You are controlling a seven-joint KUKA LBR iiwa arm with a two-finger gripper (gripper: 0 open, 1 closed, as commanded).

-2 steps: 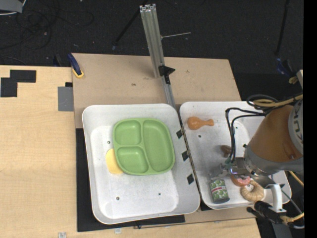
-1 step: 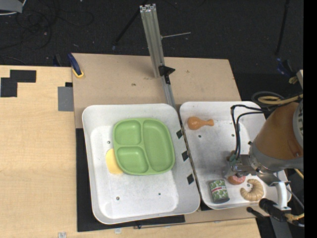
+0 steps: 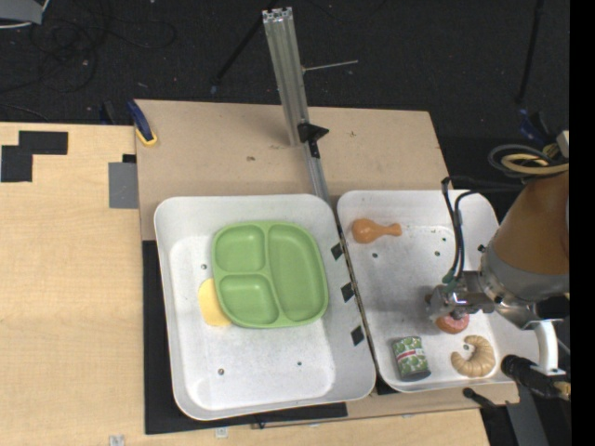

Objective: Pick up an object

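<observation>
In the right bin (image 3: 409, 249), toward its 4 o'clock corner: gripper (image 3: 453, 307) low over a small red-pink object (image 3: 454, 322), grip impossible to judge. Likely light, rounded, prone to rolling; best pinched across its middle. Croissant (image 3: 474, 355) just beside at 5 o'clock, green can (image 3: 410, 357) at 7, orange drumstick-shaped toy (image 3: 372, 231) well apart at 11.

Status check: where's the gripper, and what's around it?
Gripper low in right bin, over a small red object. Grasp unconfirmed. Croissant and green can close by.
</observation>
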